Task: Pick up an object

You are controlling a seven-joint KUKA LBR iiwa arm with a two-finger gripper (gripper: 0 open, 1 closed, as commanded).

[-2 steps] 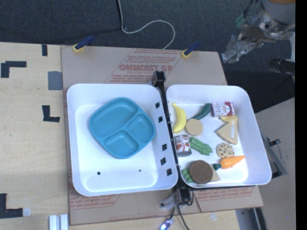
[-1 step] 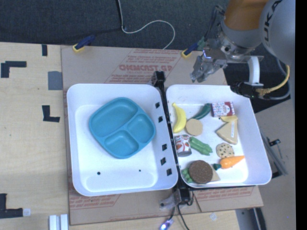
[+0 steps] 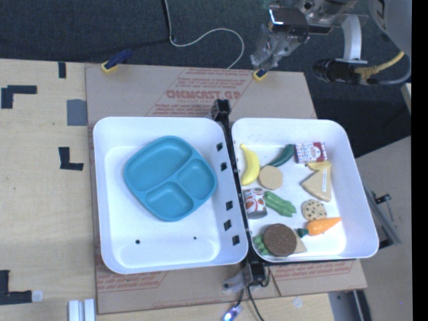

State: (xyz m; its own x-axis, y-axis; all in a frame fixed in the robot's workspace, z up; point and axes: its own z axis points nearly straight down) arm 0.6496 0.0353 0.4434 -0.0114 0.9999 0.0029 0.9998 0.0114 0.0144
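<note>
Two white bins sit side by side on the worktop (image 3: 40, 179): the left bin (image 3: 107, 199) holds a blue divided plate (image 3: 170, 177), and the right bin (image 3: 354, 179) holds the toy food, among it a banana (image 3: 249, 164), a small can (image 3: 255, 202), a carrot (image 3: 323, 225) and a burger (image 3: 279, 239). Up beyond the bins' far edge, the end effector (image 3: 267, 53) hangs above the cardboard sheet (image 3: 194, 92), well away from any of the food. Whether it is wide or narrow I cannot tell from here.
</note>
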